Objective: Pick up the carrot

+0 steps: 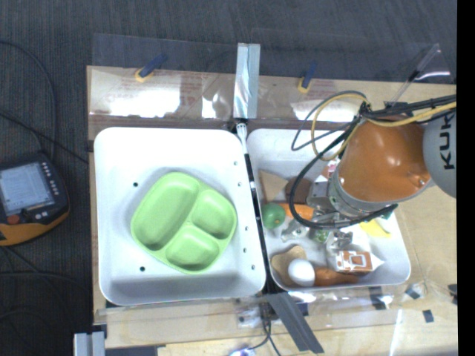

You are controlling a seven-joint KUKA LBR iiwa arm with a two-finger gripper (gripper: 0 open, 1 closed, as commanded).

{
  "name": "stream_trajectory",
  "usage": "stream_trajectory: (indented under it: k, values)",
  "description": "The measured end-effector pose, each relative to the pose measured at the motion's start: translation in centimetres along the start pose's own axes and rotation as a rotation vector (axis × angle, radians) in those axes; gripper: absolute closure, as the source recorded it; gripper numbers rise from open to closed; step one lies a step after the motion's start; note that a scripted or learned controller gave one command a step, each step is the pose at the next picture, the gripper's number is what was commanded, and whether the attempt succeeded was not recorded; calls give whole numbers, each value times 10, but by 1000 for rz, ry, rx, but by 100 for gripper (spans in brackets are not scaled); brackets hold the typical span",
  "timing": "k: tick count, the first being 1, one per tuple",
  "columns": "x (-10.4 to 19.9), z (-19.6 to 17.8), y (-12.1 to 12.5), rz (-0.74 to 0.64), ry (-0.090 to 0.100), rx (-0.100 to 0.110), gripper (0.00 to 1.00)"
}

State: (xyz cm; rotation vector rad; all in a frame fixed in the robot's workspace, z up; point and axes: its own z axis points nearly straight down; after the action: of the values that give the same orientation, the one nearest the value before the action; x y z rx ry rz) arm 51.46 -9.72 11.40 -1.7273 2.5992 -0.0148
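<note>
Orange and tapered, the carrot (303,213) lies in my right bin (397,269), half under my wrist beside a green ball (274,215). Probably light, stiff and smooth; I'd grip mid-length. My gripper (338,237) hangs over it, its opening hidden.

The arm (438,150) bears the white letters "KU", cut off.

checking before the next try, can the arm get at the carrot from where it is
Probably yes. The arm hangs over the right bin, and the carrot lies just left of the tool, its orange end uncovered beside the green ball.
</note>
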Motion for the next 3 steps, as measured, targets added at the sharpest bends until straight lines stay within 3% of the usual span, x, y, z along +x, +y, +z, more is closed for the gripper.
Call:
stream_trajectory:
  k: [1, 2, 3]
  values:
    - [-1, 23, -18, 87, 2, -4, 0]
    - [-18, 26, -59, 91, 9, -15, 0]
    - [-20, 16, -60, 93, 4, -10, 100]
